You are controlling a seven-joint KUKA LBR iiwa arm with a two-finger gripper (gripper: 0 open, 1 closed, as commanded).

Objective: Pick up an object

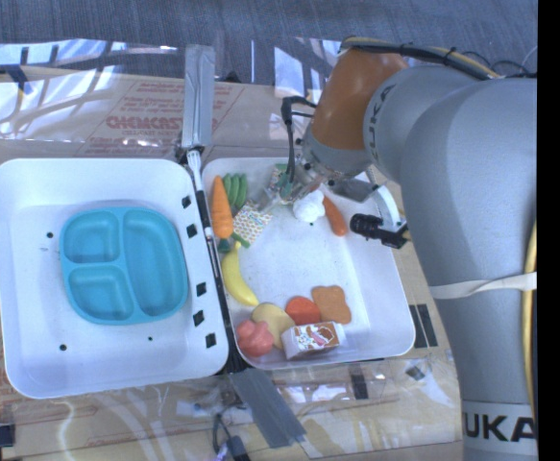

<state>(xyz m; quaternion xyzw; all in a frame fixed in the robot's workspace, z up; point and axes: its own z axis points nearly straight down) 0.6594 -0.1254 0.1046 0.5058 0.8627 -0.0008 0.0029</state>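
Arm (452, 161) reaches from right, end effector (289, 185) low over far end of right bin (395, 305); its state cannot be told from this angle. White ball (307, 209) just beside end effector, small orange carrot (334, 217) next to it. Larger carrot (222, 209) and banana (236, 279) along bin's left wall. Tomato (254, 337), cookie (331, 303), small red box (314, 338) at near end. Left bin (30, 353) holds blue divided plate (123, 262).

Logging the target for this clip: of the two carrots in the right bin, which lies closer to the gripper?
The smaller carrot, right of the white object beneath the gripper. The larger carrot lies against the bin's left wall.
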